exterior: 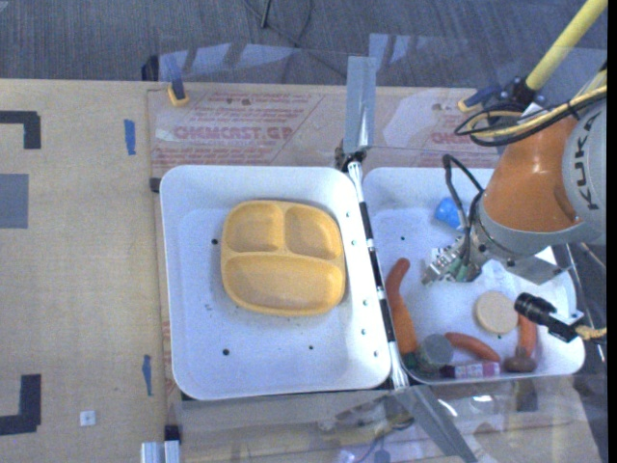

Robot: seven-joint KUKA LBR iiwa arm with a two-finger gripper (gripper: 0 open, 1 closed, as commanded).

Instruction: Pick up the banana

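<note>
Honestly, along the near wall of the right bin [569, 360] I see a sausage [472, 345] and a carrot [400, 307] lying lengthwise, left of the claw [451, 264]. I cannot tell which item is the banana; the arm [530, 186] may hide it. I cannot tell the claw's state either.

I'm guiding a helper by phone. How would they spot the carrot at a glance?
Find the right-hand white bin. The carrot lies along its left wall, pointing toward the near edge. It is the longest, thinnest orange piece, unlike the shorter reddish sausage beside its lower end.
</note>
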